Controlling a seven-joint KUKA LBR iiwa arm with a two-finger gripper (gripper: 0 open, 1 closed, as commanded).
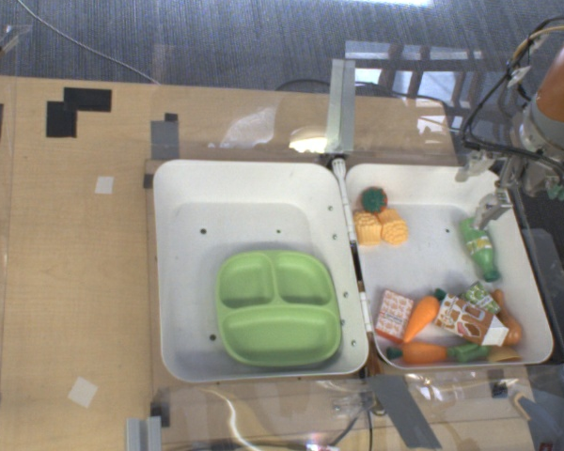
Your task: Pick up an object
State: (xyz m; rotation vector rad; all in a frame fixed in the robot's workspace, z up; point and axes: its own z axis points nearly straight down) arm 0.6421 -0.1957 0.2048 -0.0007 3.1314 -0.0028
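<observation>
Grey arm with orange band enters from right, over far right corner of the right-hand shallow white bin [451, 191]. Gripper [493, 205] hangs just above the green plastic bottle [479, 249] lying along that bin's right wall; whether its fingers are spread or pressed together, cannot tell. Same bin: yellow corn pieces [381, 227] beside a dark green round vegetable [373, 198] near the left wall; orange carrot [419, 317] and small printed cartons [468, 316] crowded at near edge. Left-hand white bin [179, 252]: lime-green three-compartment plastic plate [277, 306].
</observation>
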